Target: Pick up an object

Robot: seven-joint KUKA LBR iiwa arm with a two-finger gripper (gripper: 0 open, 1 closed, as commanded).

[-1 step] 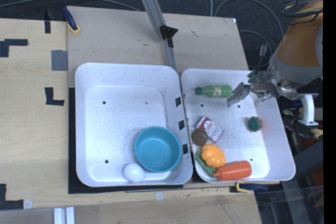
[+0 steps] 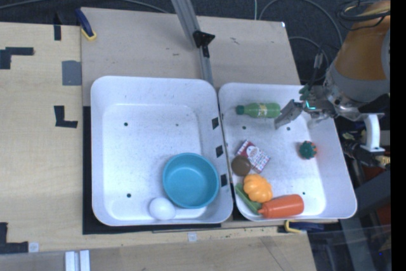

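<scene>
My gripper [image 2: 283,118] hangs over the back of the right bin [image 2: 330,136], reaching in from the right. Its tip is just right of a green bottle [image 2: 258,110] that lies on its side. Nothing shows in the gripper. Further forward in this bin lie a red and white packet [image 2: 253,155], a brown ball [image 2: 240,166], an orange fruit [image 2: 257,187], a red-orange carrot shape [image 2: 281,205] and a green piece [image 2: 246,197]. A small green and red object [image 2: 307,150] sits alone near the right wall.
The left bin [image 2: 127,136] holds a blue bowl [image 2: 189,179] and a white ball [image 2: 161,207] at its front. A grey metal pole [image 2: 184,3] slants up from between the bins. Cables run behind the bench.
</scene>
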